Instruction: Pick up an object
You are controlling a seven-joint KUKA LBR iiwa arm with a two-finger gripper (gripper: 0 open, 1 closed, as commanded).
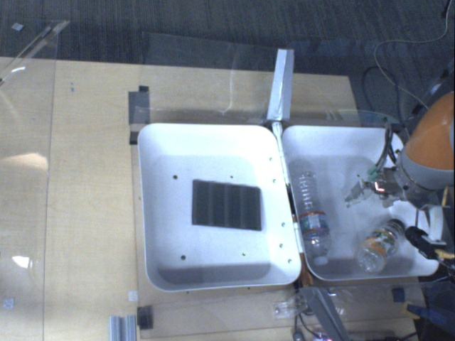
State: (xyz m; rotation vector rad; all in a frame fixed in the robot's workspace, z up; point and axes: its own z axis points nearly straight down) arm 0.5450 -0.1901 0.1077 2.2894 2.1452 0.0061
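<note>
Grey arm's pincer (364, 188) over right white bin (334, 144), grip state unclear, two clear plastic bottles (311, 219) nearby

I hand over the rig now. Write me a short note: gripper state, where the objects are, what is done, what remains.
Gripper: above the right bin, near its right side; nothing visible between its fingers.
Objects: a clear plastic bottle lies along the right bin's left wall; a second, smaller bottle lies near the front right corner. The left bin holds a dark ribbed pad.
Done: no pick yet.
Left: grasp one object and lift it.
</note>
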